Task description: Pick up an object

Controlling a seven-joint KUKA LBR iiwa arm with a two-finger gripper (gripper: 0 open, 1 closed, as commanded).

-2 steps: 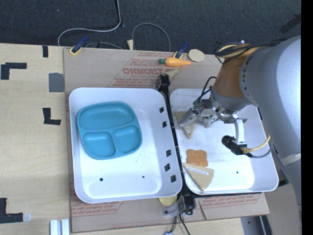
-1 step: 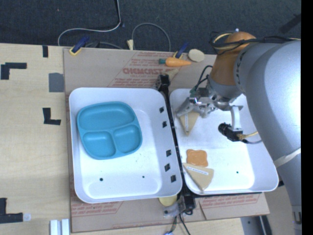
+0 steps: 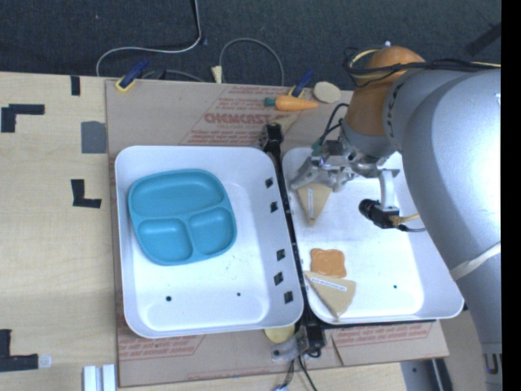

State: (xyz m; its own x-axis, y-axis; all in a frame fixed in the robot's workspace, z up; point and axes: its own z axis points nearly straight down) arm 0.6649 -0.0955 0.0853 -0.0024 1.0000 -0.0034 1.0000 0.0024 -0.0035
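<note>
Camera view: still the approach-and-grasp step, by the look of it. End effector low in the upper part of the right bin, right of frame centre, directly over a tan wedge-shaped object; cannot tell how far open, nor whether anything gripped. Nearby, toward lower centre-right, an orange piece and a second tan wedge. Left bin holding a blue divided tray. Next move likely needing closure on the wedge, then a clean lift. Red print on the cardboard under the bins, too blurred to read surely.
</note>
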